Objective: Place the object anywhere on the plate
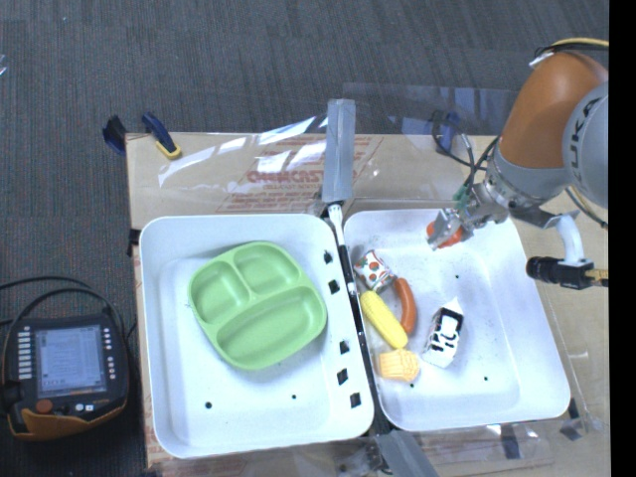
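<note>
A green divided plate (pixel 258 304) lies in the left white bin (pixel 169 386). My gripper (pixel 452 225) hangs over the far part of the right bin (pixel 517 366), reaching in from the right. A small orange-red object (pixel 443 233) sits between its fingertips, lifted off the bin floor. The gripper is well to the right of the plate, across the divider between the bins.
In the right bin lie a red-and-white toy (pixel 373 269), an orange sausage (pixel 406 306), a yellow banana-like piece (pixel 384 319), a yellow corn piece (pixel 398 367) and a black-and-white block (pixel 444 336). A grey post (pixel 339 157) stands behind the bins. A pendant (pixel 66 366) rests at the left.
</note>
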You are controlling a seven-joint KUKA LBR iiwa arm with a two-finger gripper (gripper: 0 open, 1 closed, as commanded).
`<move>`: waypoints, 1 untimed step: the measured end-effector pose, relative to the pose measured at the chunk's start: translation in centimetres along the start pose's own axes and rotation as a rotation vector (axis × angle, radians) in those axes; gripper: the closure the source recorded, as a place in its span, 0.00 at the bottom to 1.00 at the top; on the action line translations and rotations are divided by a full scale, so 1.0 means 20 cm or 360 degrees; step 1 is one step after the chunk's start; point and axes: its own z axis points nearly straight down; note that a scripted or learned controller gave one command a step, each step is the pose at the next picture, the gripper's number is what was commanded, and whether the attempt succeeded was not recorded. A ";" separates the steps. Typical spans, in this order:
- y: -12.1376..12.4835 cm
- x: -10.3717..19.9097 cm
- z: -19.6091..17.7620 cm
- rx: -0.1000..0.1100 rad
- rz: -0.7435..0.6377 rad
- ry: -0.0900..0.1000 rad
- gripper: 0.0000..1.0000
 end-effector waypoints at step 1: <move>0.06 0.33 -0.03 0.0001 -0.0440 0.0001 1.00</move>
